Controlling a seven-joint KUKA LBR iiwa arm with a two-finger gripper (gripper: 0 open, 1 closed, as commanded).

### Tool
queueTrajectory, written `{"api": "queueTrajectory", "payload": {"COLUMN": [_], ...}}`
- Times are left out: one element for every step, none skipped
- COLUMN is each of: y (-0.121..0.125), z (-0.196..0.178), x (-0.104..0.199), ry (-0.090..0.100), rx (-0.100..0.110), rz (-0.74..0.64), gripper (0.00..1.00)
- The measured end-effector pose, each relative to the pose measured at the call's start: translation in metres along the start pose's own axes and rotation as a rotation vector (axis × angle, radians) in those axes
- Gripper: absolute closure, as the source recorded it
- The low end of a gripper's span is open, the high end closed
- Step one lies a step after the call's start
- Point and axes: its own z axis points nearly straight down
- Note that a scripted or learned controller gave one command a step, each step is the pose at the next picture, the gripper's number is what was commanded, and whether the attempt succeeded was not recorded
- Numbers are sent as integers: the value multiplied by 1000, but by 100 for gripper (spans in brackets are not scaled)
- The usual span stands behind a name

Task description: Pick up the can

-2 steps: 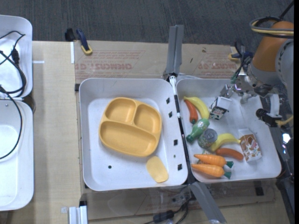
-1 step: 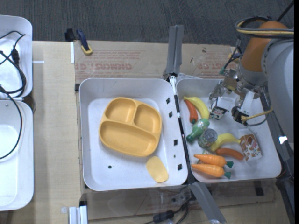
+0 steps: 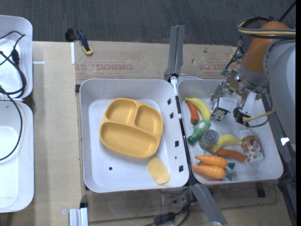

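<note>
The can (image 3: pixel 209 138) is a small grey metal cylinder seen from its top end. It stands in the middle of the right bin (image 3: pixel 268 173), wedged between a green toy vegetable (image 3: pixel 199 130) and a yellow banana (image 3: pixel 226 141). My gripper (image 3: pixel 219 110) hangs over the upper middle of that bin, up and to the right of the can and apart from it. It is just right of a second banana (image 3: pixel 203 107). Nothing shows held in it.
A red chili (image 3: pixel 192 112) lies by the upper banana; another red chili (image 3: pixel 231 154), two carrots (image 3: pixel 212 166) and a small carton (image 3: pixel 251 148) fill the lower part. The left bin (image 3: pixel 94 173) holds a yellow divided plate (image 3: pixel 131 127) and a yellow chip (image 3: pixel 158 170).
</note>
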Motion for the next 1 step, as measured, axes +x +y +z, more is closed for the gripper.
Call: {"api": "queueTrajectory", "payload": {"y": [18], "z": [0], "x": [-36], "ry": [5], "rx": [11], "rz": [452], "gripper": [0]}}
